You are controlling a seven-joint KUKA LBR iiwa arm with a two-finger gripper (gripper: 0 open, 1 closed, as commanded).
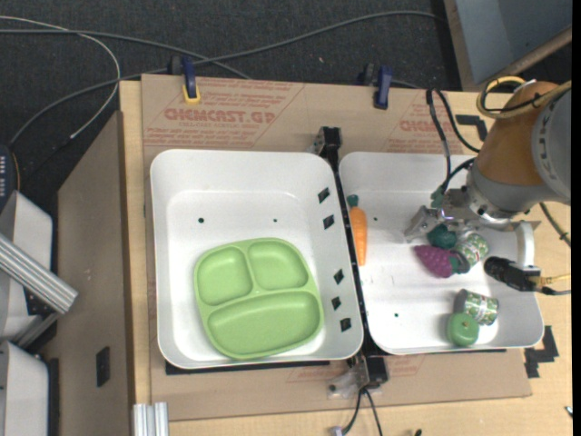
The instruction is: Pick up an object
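In the right bin (390,175), the gripper (447,234) was lowered over a purple grape bunch (436,260) at its five o'clock; jaw state could not be told, so the reach step was judged underway, with closure needed next.

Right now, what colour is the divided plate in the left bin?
Light green. The divided plate shows clearly in the camera view, lying flat in the left bin.
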